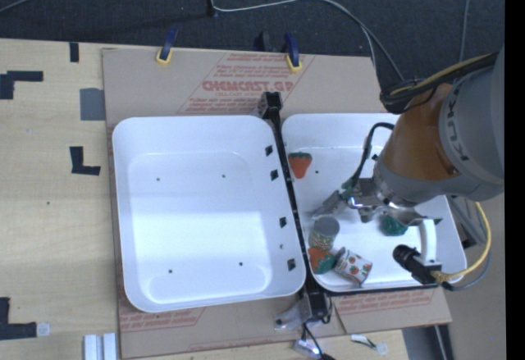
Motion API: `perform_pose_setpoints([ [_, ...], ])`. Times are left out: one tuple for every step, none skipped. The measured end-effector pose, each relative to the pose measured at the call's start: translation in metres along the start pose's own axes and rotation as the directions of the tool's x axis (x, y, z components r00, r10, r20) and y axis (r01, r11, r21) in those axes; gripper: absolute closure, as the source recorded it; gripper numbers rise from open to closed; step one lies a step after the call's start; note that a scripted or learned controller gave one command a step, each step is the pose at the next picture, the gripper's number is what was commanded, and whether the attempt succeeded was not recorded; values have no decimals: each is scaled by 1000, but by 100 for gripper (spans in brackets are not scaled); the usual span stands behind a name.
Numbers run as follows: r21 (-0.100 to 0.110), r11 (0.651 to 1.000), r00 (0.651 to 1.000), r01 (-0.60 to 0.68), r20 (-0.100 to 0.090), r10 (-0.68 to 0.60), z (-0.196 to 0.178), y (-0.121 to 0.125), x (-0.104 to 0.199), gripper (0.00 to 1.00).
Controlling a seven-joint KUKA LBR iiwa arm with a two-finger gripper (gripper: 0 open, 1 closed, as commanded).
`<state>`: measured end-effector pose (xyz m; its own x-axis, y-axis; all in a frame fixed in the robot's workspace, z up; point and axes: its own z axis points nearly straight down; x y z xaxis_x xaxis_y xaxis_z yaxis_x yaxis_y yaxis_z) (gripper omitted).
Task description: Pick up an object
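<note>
1. My gripper hangs over the right bin; I can't tell its state.
2. Strawberry up-left of gripper.
3. Grey can just below gripper.
4. Teal toy right of gripper.

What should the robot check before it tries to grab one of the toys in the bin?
1. Are there toys to grab? Ok: the right bin holds a strawberry toy, a grey can, a small printed box and a teal toy.
2. Is the gripper over that bin? Ok: it sits above the bin's middle.
3. Is a toy between its fingers? Cannot tell.
4. Is the nearest toy easy to take alone? Not ok: the can, an orange and green piece and the box lie crowded together.
5. Is the strawberry toy free? Ok: it lies alone near the divider.
</note>
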<state>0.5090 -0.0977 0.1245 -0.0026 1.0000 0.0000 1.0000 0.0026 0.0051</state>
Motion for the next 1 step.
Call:
perform_pose_setpoints([
  [9, 1000, 1000, -1, 0, 1, 43, 58, -21, 0],
])
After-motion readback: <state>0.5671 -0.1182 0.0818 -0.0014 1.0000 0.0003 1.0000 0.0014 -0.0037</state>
